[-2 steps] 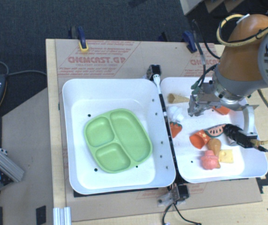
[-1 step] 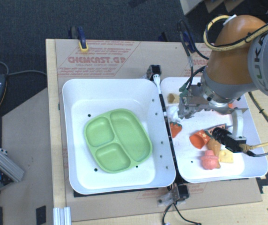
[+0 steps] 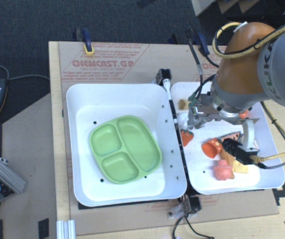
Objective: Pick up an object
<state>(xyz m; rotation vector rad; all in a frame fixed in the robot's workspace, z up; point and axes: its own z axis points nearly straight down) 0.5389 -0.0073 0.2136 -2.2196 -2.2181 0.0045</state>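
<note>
Jaws state unclear, cannot tell; gripper (image 3: 196, 114) low at right bin's (image 3: 268, 182) left side, just above small red toy (image 3: 186, 137); green tray (image 3: 125, 149) in left bin (image 3: 77, 148).

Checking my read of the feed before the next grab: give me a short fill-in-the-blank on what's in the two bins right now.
1. The green divided plate lies in the ____ bin as the camera sees it.
2. That plate has ____ compartments.
3. The pink toy lies in the right bin, the same bin that the ____ reaches into.
4. The band above the arm's wrist is ____.

Missing words: left; three; arm; orange
</note>
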